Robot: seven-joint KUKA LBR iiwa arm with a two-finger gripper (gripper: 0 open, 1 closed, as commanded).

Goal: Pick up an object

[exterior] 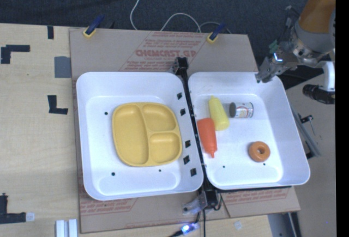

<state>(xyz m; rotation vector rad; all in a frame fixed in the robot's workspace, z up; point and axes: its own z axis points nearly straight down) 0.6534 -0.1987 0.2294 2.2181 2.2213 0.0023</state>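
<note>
The bench [32, 121] is light wood with some dark marks on its surface. On it lies a brown cardboard sheet [163, 50] with red print, held at the far edge by two blue and yellow clamps [94, 26]. On this cardboard stand two shallow white bins side by side, the left bin [92, 176] and the right bin [292, 170], touching along the middle.

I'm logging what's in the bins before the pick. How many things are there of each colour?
Yellow: 2, the divided plate in the left bin and the bottle in the right bin
Orange: 2, the bottle and the doughnut
Silver: 1, the small can
Total: 5
</note>
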